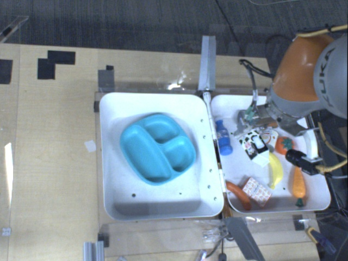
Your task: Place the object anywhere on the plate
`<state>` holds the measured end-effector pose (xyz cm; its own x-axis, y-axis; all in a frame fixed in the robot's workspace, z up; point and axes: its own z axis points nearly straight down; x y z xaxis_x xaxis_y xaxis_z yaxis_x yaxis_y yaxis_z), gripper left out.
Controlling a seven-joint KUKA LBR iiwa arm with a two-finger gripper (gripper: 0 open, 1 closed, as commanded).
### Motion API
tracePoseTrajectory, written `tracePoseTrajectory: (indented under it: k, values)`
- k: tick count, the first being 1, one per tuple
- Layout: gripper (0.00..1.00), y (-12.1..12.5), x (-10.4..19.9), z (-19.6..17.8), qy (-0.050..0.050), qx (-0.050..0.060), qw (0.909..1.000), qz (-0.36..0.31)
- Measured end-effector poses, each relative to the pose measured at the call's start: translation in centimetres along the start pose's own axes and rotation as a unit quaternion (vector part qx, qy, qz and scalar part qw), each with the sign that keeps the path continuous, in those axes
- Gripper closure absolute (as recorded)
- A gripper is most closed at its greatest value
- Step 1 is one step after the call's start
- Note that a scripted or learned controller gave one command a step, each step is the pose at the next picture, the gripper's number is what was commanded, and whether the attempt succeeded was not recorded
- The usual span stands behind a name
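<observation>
**Toys in the right bin, blue plate in the left**

Nearest to us in the right bin (321, 203) we see a small checked box (256, 191) beside an orange carrot-like toy (238, 193). Another carrot (297, 182) stands up and down by the right wall. The yellow banana (276, 170) lies just left of it, its long side running near to far. Farther back sits a blue bottle (222, 137) against the left wall, pointing near to far too.

The gripper (254, 136) hangs over the middle of this bin, above a black and white thing (251, 144). We cannot tell how wide it is open, or which toy it is after.

The blue plate (157, 147) rests in the left bin (117, 200) on the worktop (49, 156), well apart from the toys.
</observation>
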<state>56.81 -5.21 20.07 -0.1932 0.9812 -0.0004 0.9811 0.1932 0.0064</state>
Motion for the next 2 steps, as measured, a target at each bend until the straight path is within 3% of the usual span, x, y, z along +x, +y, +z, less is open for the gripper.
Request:
tracePoseTrajectory:
  k: [1, 2]
  values:
    - [1.00, 5.4, 4.4, -3.0, 0.000, 0.000, 0.9967, -0.081]
    - [1.00, 6.8, 10.3, -4.9, 0.000, 0.000, 0.9857, -0.169]
